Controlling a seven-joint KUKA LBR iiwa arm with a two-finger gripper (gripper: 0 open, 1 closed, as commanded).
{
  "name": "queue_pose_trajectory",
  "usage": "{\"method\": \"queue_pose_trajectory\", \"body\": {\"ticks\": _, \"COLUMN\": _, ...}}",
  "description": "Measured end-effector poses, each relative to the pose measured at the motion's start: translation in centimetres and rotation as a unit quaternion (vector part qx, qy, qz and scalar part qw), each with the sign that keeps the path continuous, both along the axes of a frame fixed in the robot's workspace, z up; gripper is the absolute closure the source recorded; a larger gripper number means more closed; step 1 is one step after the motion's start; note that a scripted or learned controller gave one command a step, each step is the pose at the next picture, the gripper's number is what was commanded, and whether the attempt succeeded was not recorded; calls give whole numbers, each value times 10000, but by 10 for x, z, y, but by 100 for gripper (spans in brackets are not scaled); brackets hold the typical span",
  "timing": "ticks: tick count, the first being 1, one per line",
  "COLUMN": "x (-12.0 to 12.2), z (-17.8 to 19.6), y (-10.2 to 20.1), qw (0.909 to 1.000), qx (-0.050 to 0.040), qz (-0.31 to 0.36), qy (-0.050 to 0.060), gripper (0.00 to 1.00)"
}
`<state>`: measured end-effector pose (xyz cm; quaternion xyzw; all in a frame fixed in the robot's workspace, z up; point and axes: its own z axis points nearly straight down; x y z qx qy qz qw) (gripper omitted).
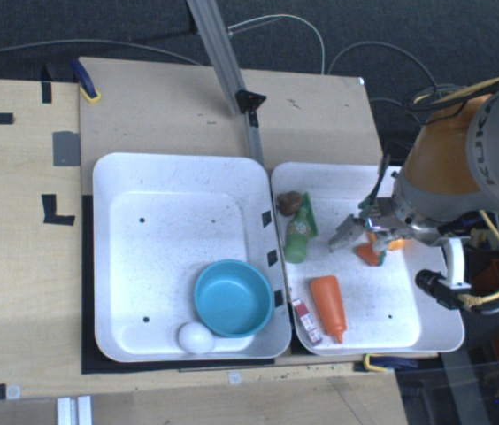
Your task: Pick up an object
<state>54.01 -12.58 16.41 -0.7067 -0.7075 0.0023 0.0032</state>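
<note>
The tool (362, 235) hangs low over the right bin (409, 330), its dark fingers spread apart and gripping nothing, set just beside a small orange object (372, 254) that looks like its likely target. The other candidates lie well clear along the bin's left side: a green bottle (298, 230), an orange carrot-shaped piece (327, 305) and a small red-and-white tube (305, 320). The wrist covers part of the small orange object, so I cannot tell what it is or whether a finger touches it.
</note>
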Motion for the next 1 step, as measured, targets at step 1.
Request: {"method": "queue_pose_trajectory", "body": {"ticks": 1, "x": -6, "z": -64, "y": 4, "qw": 10000, "qx": 1, "qz": 1, "qy": 10, "gripper": 0}}
